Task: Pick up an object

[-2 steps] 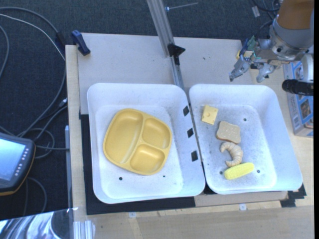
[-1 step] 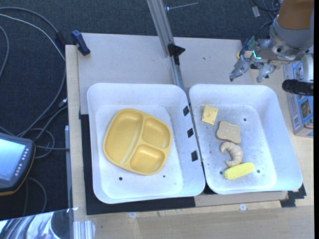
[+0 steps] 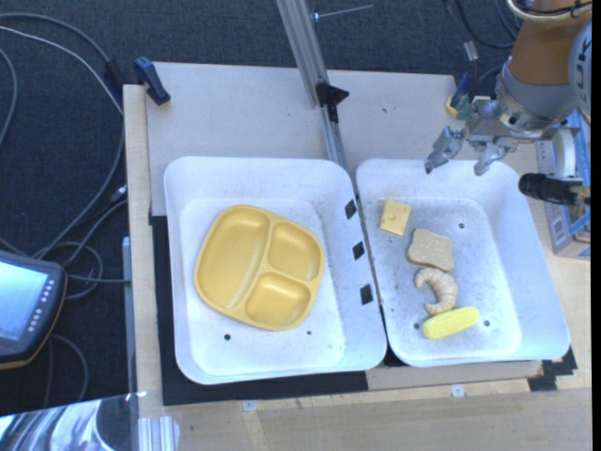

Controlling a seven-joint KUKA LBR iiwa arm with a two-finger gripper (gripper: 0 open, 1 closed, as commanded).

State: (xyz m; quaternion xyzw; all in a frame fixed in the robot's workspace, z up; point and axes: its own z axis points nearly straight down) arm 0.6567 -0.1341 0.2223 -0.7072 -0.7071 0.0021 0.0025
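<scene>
1. The gripper (image 3: 462,155) is being held spread apart and empty, above the far rim of the right bin (image 3: 537,252).
2. The cheese wedge (image 3: 395,218), nearest inside that bin, is being favoured; fingers should be lowered astride it.

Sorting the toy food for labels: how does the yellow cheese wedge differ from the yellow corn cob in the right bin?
The flat yellow cheese wedge is squarish and pale; the yellow corn cob is long, rounded and brighter. The wedge lies at the bin's far left end, the cob at its near end, beyond the bread slice and shrimp. Both lie loose in the right white bin, apart from the open pincer.
</scene>
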